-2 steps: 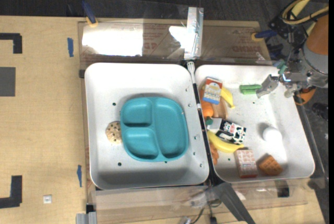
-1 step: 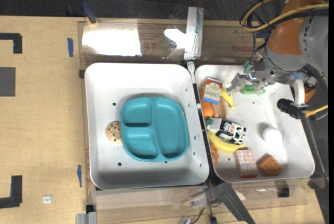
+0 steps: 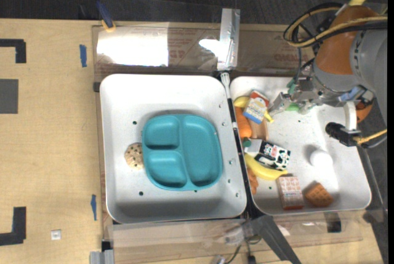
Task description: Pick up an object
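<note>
At upper right of the frame we list the gripper (image 3: 289, 98) over the right bin (image 3: 345, 195), grip state unreadable; banana (image 3: 261, 169), carton (image 3: 256, 109) at that bin's left side.

teal plate (image 3: 183, 151): glossy plastic | bench (image 3: 46, 133): matt wood

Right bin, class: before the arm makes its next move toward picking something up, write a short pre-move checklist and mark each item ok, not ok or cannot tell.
1. Objects available in right bin: ok; banana, waffle piece, white ball lie there.
2. Gripper over right bin: ok, near its upper edge.
3. Object between fingers: cannot tell.
4. Finger opening: cannot tell.
5. Isolated target: ok; white ball sits apart from the others.
6. Teal plate outside the working bin: ok, in left bin.
</note>
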